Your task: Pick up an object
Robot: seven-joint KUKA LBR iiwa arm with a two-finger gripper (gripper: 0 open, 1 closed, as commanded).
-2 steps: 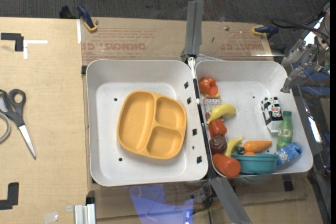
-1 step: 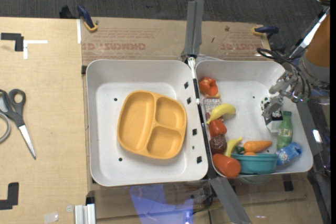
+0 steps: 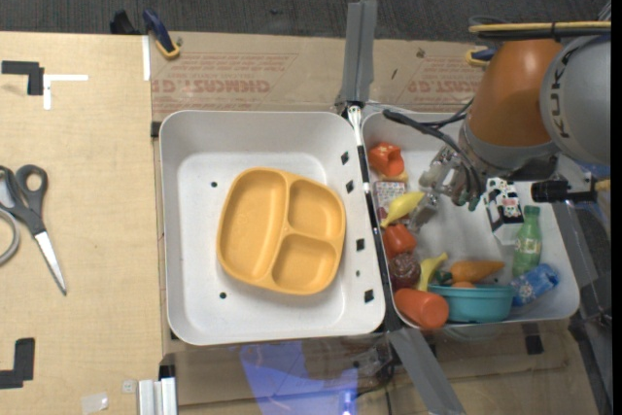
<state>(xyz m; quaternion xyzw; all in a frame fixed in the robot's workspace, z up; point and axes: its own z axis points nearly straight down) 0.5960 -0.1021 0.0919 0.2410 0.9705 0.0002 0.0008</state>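
My gripper (image 3: 439, 186) hangs low over the right bin (image 3: 559, 306), near its upper middle, on the grey arm with the orange band (image 3: 515, 92). Just left of and below it lies a yellow banana (image 3: 406, 204). A red tomato (image 3: 386, 157) sits at the bin's upper left, and a second red fruit (image 3: 397, 238) below the banana. A black-and-white toy (image 3: 505, 199) and a green bottle (image 3: 526, 243) lie to the gripper's right. Nothing visibly hangs from the gripper.
The left bin (image 3: 185, 238) holds a yellow divided plate (image 3: 282, 230). Along the right bin's front lie a teal bowl (image 3: 473, 301), an orange cup (image 3: 421, 307), an orange carrot (image 3: 476, 269) and a blue wrapper (image 3: 536, 282). Scissors (image 3: 34, 219) lie on the bench at the left.
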